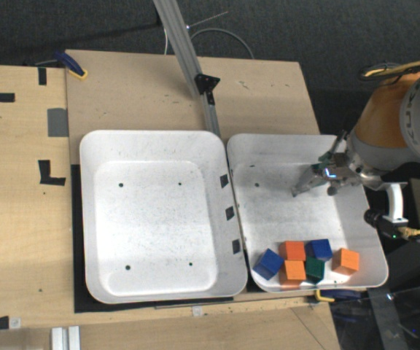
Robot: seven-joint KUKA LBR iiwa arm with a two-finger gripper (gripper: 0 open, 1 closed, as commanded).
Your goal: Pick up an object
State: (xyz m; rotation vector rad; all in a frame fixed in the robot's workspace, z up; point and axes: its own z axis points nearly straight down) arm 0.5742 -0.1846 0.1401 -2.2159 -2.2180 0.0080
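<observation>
White plastic bins sit side by side on the bench [268,93]. Six small blocks cluster along the near edge of the right bin [268,159]: two blue [268,263] [319,249], two orange [294,250] [293,270], one green [314,268] and a third orange [346,260]. The gripper [313,180] hangs over the bin's far right part, well apart from the blocks, its jaws spread, with nothing between them. The left bin [93,152] lies beside it.

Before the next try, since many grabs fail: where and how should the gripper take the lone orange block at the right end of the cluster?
Take the orange block from above, fingers on its left and right faces. It sits slightly apart from the blue block and green block, so the left side looks free, while the right bin wall crowds its near side.
</observation>
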